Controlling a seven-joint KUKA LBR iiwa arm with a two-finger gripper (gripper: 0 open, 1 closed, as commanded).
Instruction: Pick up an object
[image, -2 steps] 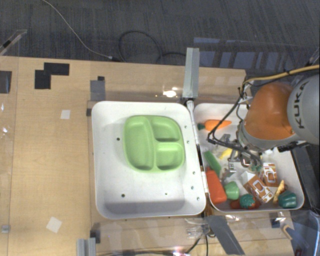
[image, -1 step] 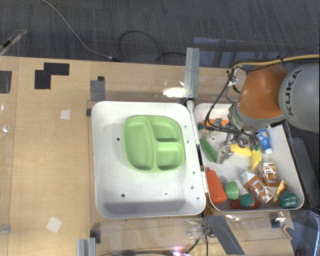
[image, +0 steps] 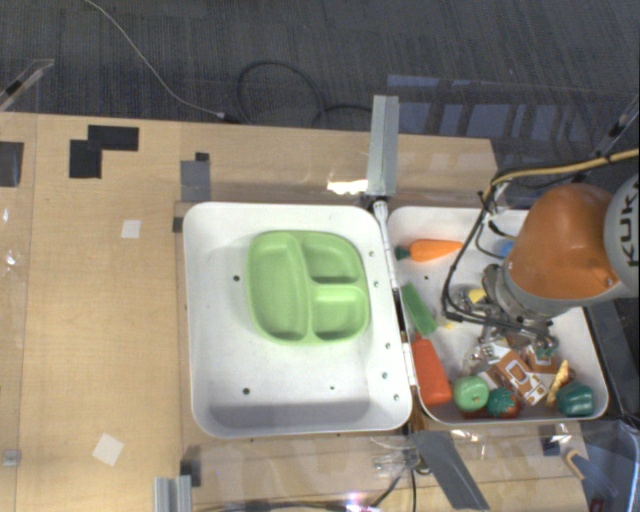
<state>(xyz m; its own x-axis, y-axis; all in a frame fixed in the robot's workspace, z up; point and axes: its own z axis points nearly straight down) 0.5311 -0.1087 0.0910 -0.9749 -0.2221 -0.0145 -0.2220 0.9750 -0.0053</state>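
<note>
At the near edge of the right-hand shallow white bin (image: 596, 350) lie a round green toy (image: 471, 393), a small green piece (image: 575, 401) and a brown-and-white patterned packet (image: 519, 376), with an orange-red oblong block (image: 431, 367) just left of them. The grey arm's gripper (image: 508, 335) hangs low over this cluster, just above the packet; whether its fingers are apart or together I cannot tell. Farther back lie a green stick (image: 418, 309) and an orange carrot-shaped toy (image: 434, 250), while the left white bin (image: 215, 300) holds a light-green divided plastic plate (image: 306, 285), both bins resting on the wooden worktop (image: 90, 320).
</note>
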